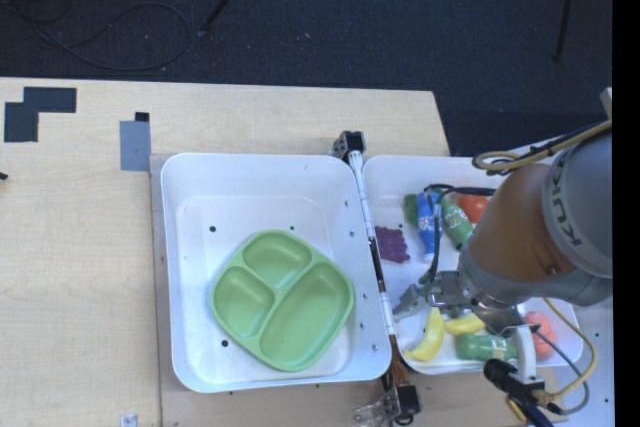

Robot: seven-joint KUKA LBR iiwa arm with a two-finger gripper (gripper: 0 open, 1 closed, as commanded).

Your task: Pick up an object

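Since the gripper (410, 300) hangs w/ fingers apart, holding nothing, in the right bin (400, 177), the yellow banana (430, 339) lies just below-right, long axis roughly vertical, nearest pick.

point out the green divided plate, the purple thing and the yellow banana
green divided plate (283, 300), camera view, its large compartment
purple thing (391, 244), camera view, its middle
yellow banana (428, 339), camera view, mid-body

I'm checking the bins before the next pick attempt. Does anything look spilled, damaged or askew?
Nothing stands out. The green divided plate lies flat in the left bin, turned at a slant but whole. The toys, such as the yellow banana and purple piece, lie loosely jumbled inside the right bin.
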